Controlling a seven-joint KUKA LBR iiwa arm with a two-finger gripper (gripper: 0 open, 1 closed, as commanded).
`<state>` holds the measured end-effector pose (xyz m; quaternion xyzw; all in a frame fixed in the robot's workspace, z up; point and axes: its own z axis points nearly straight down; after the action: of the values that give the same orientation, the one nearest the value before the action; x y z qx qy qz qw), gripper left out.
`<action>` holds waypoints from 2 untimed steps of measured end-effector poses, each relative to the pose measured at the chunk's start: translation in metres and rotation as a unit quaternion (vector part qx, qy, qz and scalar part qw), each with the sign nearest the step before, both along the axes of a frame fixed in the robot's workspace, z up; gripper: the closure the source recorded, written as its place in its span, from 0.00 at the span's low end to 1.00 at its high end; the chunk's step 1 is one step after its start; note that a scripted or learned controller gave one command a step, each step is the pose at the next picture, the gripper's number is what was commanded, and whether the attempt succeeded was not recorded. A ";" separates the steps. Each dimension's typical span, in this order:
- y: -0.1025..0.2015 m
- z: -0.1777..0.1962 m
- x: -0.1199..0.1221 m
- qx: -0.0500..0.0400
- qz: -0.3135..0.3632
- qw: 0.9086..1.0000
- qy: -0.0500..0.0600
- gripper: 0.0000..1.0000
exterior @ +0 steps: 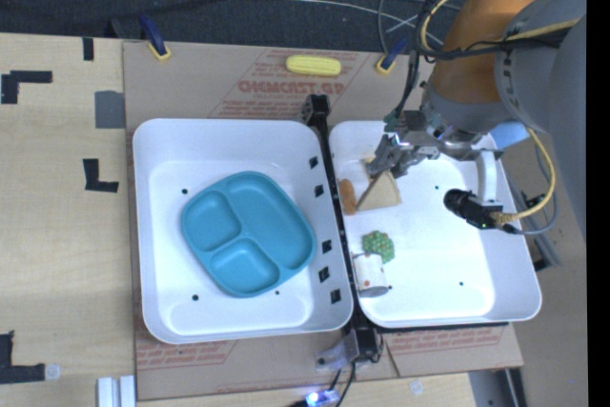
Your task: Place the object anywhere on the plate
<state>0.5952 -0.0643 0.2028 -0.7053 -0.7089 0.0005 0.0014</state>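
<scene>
The gripper hangs over the upper left part of the right bin, its tips just above a tan wedge-shaped piece like a bread slice; whether its 2 fingers are apart or together cannot be told. A green broccoli-like piece and a small white piece lie near the bin's left wall. The blue 3-compartment plate sits in the left bin.
</scene>
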 end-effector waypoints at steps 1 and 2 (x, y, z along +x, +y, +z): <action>0.051 0.013 -0.019 0.000 0.001 1.000 0.000 1.00; 0.101 0.004 -0.034 0.000 0.000 1.000 0.001 1.00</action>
<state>0.5608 0.0371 0.2063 -0.7050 -0.7092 0.0010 0.0019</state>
